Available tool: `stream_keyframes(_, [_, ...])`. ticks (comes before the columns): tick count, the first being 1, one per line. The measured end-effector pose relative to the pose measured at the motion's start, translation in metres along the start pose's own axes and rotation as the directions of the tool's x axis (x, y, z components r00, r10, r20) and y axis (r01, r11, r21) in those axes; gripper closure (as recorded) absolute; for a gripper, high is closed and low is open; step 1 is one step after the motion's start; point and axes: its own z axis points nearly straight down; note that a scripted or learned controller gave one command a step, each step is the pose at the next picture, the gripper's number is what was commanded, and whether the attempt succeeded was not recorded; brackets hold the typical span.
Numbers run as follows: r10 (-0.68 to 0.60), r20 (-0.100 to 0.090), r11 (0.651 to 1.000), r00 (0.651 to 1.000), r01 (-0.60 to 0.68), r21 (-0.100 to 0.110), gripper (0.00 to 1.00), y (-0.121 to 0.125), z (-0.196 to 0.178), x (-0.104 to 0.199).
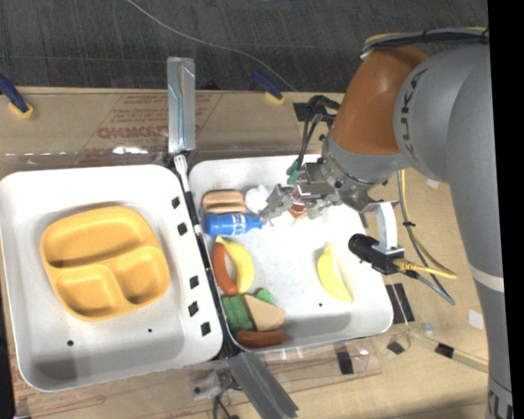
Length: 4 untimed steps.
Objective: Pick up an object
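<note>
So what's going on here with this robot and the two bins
A grey arm reaches in from the right, and its gripper hangs over the upper part of the right bin. That bin holds toy food: a bun, a blue bottle, two bananas, a sausage and a few other pieces along its left side. Nothing is visibly between the fingers, so no pick has happened yet. The left bin holds a yellow tray.
</note>
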Motion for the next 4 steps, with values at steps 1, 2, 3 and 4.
stream_keyframes(1, [-0.093,-0.002,0.996,0.996,0.093,0.006,0.00,0.031,0.064,-0.015])
stream_keyframes(2, [-0.004,0.003,1.000,1.000,0.005,-0.004,0.00,0.037,0.026,-0.060])
stream_keyframes(3, [0.066,0.001,0.998,0.998,-0.066,-0.003,0.00,0.064,0.043,-0.037])
stream_keyframes(4, [0.007,0.008,1.000,1.000,-0.007,-0.028,0.00,0.073,0.097,-0.037])
